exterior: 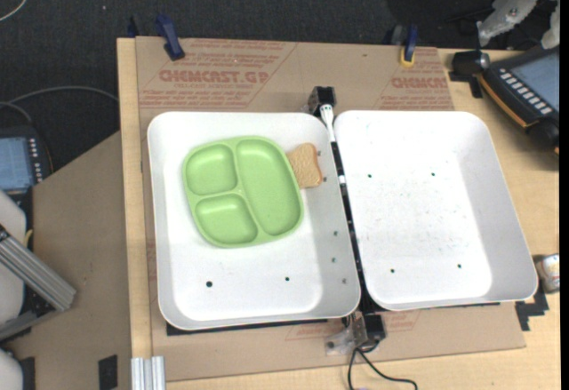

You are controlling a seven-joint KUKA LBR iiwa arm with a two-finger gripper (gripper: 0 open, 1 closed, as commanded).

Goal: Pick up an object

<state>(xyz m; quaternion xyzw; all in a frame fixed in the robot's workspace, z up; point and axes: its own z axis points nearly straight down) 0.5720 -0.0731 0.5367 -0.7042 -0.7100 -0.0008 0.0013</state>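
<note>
green tray [242,191] + cracker [307,165] sit in left bin [169,228] | step: pre-reach, nothing grabbed | end effector: can't tell | next: you descend on cracker

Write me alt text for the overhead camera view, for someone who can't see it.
Two shallow white bins sit side by side on a brown board. The left bin holds a green three-compartment plate with a small tan sponge-like piece touching its right rim; the right bin shows small dark specks.

The divided plate [242,192] is light green. The cracker-like piece [307,165] touching its rim is tan. Both bins [178,290] [427,202] are white, the right one speckled with dark flecks. The worktop [213,73] is brown with red lettering.
</note>
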